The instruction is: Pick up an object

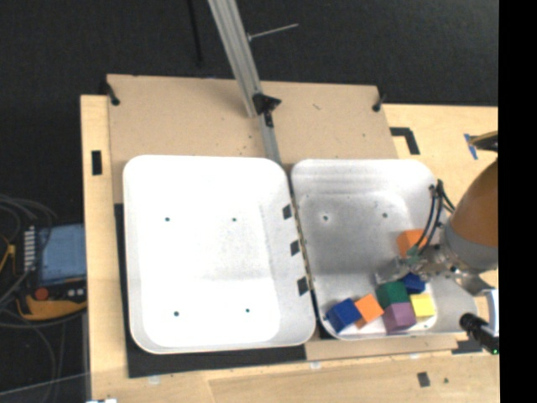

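Several small blocks lie in the near right corner of the right bin [352, 200]: a blue cube [343, 314], an orange cube [369, 308], a green block [392, 295], a purple cube [400, 316], a yellow cube [423, 306] and a small blue piece [414, 282]. Another orange block [409, 241] sits farther back by the arm. My gripper [409, 266] reaches down from the right edge, just above the green and small blue blocks. Its fingers are hidden among cables and blocks.
The left bin [210, 250] lies beside the right one, a row of black clips along their shared edge. A metal pole [239, 44] slants up behind the bins. A blue box with cables [54, 259] rests off the bench's left side.
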Tool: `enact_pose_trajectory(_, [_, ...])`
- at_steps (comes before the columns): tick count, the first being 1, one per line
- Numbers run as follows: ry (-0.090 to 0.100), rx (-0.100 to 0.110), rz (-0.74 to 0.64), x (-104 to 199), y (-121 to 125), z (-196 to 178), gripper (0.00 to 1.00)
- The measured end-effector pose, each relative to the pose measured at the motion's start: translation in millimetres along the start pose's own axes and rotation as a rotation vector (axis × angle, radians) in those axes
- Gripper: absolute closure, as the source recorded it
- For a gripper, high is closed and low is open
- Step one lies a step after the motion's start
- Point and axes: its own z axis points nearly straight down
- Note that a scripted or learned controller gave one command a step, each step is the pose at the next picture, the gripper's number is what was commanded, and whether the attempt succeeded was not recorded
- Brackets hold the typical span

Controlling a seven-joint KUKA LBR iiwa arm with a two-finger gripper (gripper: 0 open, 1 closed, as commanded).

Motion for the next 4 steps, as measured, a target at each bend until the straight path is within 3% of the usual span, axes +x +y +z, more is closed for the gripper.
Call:
enact_pose_trajectory(1, [-0.002,-0.006,0.006,-1.2,1.4,-11.0,1.00])
enact_pose_trajectory(2, [0.006,0.013,-0.006,6.8,3.3,-64.3,1.00])
enact_pose_trajectory(4, [0.006,0.008,-0.009,-1.9,9.9,-163.4,1.00])
